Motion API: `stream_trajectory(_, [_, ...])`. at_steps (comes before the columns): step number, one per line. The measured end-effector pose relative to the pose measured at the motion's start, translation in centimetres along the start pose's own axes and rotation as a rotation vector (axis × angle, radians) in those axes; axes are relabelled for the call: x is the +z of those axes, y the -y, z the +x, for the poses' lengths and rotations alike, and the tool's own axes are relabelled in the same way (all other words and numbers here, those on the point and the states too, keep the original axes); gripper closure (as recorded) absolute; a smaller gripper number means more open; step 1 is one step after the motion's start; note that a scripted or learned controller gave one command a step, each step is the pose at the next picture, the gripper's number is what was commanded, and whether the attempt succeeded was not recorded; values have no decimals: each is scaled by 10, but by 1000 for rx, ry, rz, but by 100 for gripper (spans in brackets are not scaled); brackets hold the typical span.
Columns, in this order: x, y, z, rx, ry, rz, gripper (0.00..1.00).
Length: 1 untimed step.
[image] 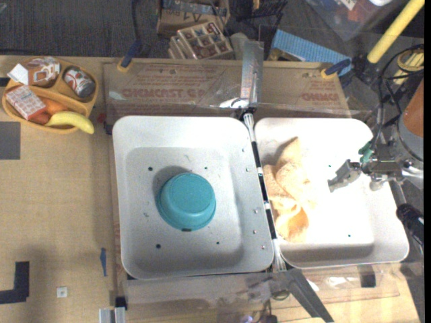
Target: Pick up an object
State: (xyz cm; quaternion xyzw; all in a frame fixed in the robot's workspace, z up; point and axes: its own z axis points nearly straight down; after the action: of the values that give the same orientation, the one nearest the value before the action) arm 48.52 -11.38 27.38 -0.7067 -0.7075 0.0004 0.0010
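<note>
A teal bowl (187,200) lies upside down in the middle of the left bin (135,140). A crumpled tan and orange-yellow soft object (286,190) lies along the left wall of the right bin (350,247). My gripper (357,179) hangs over the right part of the right bin, to the right of the tan object and apart from it. Its fingers (341,176) are spread open with nothing between them.
A yellow tray (13,106) with a banana (71,120) and snack packs sits on the bench at the far left. Flat cardboard (175,89) lies behind both bins. Cables and boxes crowd the back, and a yellow pole (397,22) slants at upper right.
</note>
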Motion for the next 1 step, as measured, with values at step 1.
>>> stream_trajectory(1, [-19,-30,-13,26,2,-4,0])
